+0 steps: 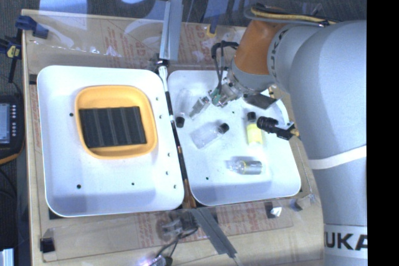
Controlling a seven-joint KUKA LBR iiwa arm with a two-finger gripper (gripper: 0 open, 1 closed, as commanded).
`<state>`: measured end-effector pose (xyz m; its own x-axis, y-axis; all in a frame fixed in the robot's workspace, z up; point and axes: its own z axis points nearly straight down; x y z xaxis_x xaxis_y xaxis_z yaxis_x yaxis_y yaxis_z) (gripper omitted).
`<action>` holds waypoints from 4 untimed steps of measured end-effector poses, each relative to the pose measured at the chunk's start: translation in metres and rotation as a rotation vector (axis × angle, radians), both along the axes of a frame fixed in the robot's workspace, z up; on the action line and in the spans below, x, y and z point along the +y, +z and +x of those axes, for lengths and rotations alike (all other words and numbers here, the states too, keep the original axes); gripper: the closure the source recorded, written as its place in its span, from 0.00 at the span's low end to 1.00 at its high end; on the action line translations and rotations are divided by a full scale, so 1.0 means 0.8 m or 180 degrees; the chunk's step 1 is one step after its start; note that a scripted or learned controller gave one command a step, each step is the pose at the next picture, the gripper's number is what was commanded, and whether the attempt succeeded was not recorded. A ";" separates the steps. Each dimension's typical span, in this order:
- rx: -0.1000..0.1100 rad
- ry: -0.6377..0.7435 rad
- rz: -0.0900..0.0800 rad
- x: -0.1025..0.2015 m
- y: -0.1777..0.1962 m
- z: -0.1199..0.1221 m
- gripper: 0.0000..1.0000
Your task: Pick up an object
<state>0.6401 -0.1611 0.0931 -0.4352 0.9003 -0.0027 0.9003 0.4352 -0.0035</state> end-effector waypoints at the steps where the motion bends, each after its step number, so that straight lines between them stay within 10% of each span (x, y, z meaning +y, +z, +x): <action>1: -0.0010 0.0145 0.0011 -0.061 0.004 0.022 0.00; 2: 0.0002 0.0393 0.0016 0.032 -0.001 -0.035 0.00; 3: 0.0004 0.0403 0.0016 0.032 0.012 -0.034 1.00; 4: -0.0003 0.0008 0.0012 0.011 0.054 0.005 1.00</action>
